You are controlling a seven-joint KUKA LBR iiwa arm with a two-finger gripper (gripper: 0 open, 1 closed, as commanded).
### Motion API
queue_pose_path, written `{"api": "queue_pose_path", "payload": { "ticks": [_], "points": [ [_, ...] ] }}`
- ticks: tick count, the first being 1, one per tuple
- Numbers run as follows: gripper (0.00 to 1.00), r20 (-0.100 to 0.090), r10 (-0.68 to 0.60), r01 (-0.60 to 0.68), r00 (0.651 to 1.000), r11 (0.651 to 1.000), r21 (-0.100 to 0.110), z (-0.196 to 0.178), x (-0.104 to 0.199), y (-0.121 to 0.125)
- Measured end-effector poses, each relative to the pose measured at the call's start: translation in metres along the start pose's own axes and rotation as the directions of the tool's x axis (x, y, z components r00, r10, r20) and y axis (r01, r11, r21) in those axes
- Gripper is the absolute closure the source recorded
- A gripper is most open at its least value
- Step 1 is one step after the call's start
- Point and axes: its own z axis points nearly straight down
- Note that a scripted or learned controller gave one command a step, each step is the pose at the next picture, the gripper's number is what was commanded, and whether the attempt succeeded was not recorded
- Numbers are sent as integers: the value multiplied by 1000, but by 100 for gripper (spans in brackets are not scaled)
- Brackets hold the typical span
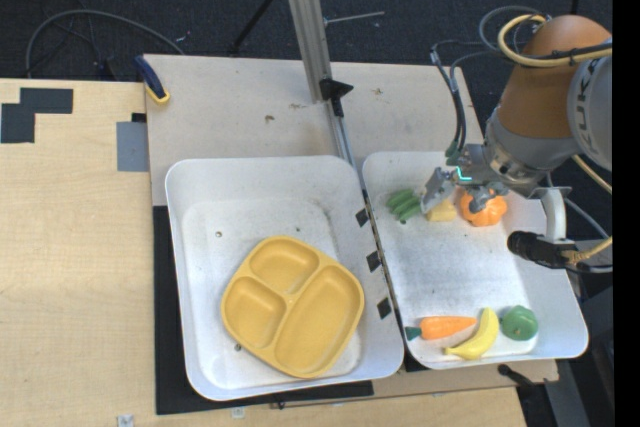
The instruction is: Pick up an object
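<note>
Gripper (447,190): low in the right bin (470,260), at its 12 o'clock end; whether it's open or closed, I can't tell.
Orange toy (482,208): just at the gripper's 3 o'clock.
Green toy (404,205): at its 9 o'clock, near.
Carrot (445,326), banana (477,336), green apple (518,322): together at the bin's 6 o'clock edge.
Left bin (200,215): yellow divided plate (292,305) inside.

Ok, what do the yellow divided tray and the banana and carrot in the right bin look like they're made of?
The yellow divided tray looks like moulded plastic: one even colour, smooth rounded compartment walls, a dull sheen. The banana and carrot appear to be plastic toy food, judging by their flat, saturated colours and smooth simplified shapes, though rubber or foam cannot be ruled out from this view.
</note>
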Motion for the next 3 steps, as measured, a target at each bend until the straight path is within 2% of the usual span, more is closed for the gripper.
{"api": "queue_pose_path", "payload": {
  "ticks": [1,3],
  "points": [
    [0,0,0,0,1000,1000,-2,-1,0,1],
    [0,0,1,-1,1000,1000,4,101,3,8]
  ]
}}
